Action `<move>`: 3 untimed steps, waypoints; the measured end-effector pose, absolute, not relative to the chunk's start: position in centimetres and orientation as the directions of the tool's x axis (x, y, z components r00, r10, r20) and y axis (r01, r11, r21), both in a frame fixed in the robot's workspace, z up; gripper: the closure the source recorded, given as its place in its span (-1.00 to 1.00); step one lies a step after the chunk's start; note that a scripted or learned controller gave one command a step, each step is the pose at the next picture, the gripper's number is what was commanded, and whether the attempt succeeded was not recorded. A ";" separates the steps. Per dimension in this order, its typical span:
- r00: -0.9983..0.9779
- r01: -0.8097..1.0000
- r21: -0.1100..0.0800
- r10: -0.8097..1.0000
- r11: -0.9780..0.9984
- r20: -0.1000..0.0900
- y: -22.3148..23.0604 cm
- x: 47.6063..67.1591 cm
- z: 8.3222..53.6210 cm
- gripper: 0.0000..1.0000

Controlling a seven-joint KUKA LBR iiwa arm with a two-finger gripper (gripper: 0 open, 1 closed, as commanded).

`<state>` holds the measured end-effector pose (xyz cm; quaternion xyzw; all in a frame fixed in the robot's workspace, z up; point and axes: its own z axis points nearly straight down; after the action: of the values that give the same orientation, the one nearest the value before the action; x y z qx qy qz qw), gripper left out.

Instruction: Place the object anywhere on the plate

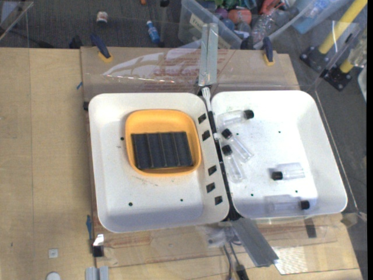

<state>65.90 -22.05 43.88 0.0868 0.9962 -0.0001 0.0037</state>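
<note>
An orange plate [135,124] lies in the left bin [105,209]. A dark ribbed rectangular block [161,150] rests flat on the plate, covering most of its middle. In the right bin [326,174] lie several clear plastic vials with black caps: one near the top [236,116], two by the divider [236,149], one at mid right [288,173] and one near the front edge [287,203].
A metal strip [207,54] stands upright behind the bins at the divider. A clear tub of colourful toys [250,4] sits beyond the bench at the top. Black tabs [210,169] line the divider between the bins.
</note>
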 end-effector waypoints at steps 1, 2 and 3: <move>-0.988 0.156 0.000 0.156 0.988 -0.011 -22.2 66.3 43.8 1.00; -0.984 -0.179 -0.002 -0.179 0.984 -0.008 -22.2 66.1 43.1 1.00; -0.834 -0.551 -0.008 -0.551 0.835 -0.011 -22.2 66.8 43.9 1.00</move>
<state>66.81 -22.16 43.87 -0.2876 0.9577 -0.0022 0.0064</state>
